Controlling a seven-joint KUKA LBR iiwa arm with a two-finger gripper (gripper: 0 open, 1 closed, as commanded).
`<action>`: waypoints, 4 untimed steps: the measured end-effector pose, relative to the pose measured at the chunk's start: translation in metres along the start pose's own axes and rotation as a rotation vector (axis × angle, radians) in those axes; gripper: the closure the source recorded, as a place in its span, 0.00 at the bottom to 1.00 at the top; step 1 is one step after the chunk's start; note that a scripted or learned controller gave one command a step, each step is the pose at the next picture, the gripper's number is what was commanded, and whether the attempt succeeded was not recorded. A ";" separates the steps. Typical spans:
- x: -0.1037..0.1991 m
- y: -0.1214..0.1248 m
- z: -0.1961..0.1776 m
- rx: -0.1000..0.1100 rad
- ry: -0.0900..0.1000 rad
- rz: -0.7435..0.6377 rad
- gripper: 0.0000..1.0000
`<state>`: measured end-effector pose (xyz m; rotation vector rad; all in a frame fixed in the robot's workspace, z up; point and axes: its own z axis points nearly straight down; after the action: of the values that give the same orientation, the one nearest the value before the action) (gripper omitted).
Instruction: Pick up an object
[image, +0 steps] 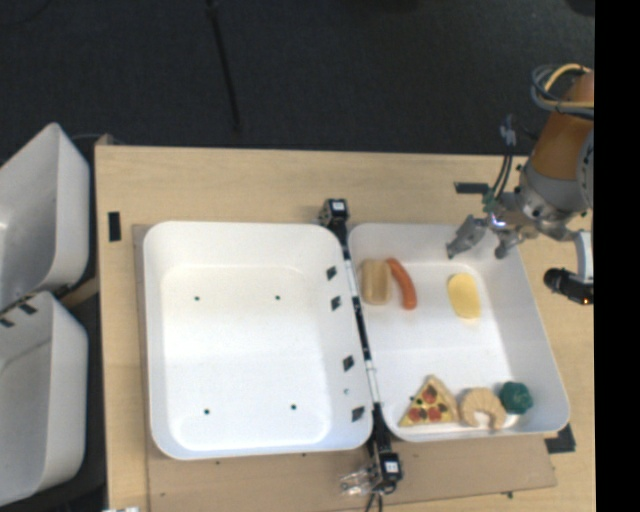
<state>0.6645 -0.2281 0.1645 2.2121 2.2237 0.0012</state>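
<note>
The right bin (520, 330) holds several toy foods. A tan bun (375, 282) and an orange sausage (403, 283) lie side by side near its left wall. A pale yellow piece (464, 296) rests to their right. Along the front wall sit a pizza slice (430, 404), a beige round piece (480, 407) and a green lump (516, 397). My gripper (484, 243) hangs over the bin's far right corner, just behind the yellow piece, open with nothing between its fingers.
The left bin (160, 330) adjoins the right one along a clipped seam. White chairs (40, 300) stand off the bench's left side. The grey arm with its orange band (560, 145) enters from the upper right.
</note>
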 end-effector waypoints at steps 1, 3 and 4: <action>0.060 -0.053 -0.030 0.002 0.003 -0.001 0.00; 0.073 -0.076 -0.048 -0.007 -0.002 0.002 0.00; 0.089 -0.100 0.059 0.012 0.004 0.005 0.00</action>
<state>0.5645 -0.1394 0.1051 2.2262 2.2258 -0.0082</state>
